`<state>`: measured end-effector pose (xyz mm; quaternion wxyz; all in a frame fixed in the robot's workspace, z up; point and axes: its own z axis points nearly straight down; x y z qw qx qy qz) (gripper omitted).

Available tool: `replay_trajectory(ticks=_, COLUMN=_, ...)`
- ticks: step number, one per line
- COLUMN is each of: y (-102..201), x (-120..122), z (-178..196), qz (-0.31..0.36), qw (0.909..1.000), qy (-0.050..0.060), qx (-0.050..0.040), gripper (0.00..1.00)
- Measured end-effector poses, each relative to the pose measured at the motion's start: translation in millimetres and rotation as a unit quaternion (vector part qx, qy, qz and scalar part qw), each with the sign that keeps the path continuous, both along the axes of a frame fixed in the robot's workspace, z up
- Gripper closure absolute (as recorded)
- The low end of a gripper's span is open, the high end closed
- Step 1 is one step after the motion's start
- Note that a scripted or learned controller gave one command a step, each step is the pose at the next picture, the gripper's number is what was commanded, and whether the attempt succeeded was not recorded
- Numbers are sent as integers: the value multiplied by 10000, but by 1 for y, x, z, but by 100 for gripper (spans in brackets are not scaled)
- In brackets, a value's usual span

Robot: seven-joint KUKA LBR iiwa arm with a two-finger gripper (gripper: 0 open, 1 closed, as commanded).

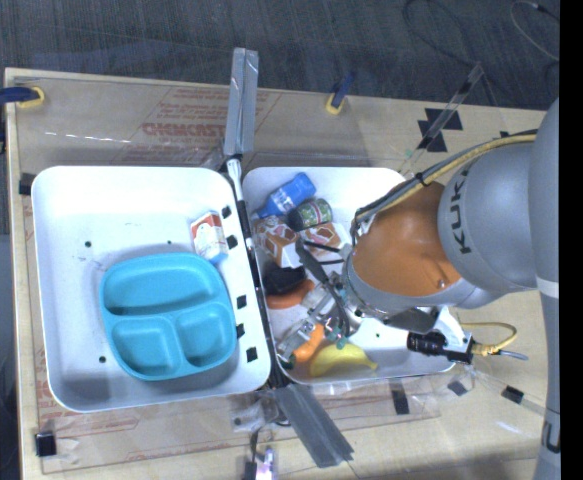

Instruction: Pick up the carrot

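Camera view. Right bin: carrot at near edge, partly hidden under pincer, beside banana. Pincer low over carrot; opening and hold: cannot tell. Left bin: blue tray.

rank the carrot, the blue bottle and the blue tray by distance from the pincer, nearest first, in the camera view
1. carrot: right beside the pincer, at the near end of the right bin, next to the banana.
2. blue bottle: at the far end of the same bin.
3. blue tray: across the divider in the left bin; its near edge is close to the bottle's range, so 2 and 3 are hard to separate.
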<state>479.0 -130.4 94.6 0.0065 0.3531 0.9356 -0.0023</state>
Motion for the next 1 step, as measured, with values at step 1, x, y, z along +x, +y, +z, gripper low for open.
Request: replay_trajectory(ticks=1, y=2, x=1, z=10, qz=32, qw=10000, qy=-13, qx=9, gripper=100)
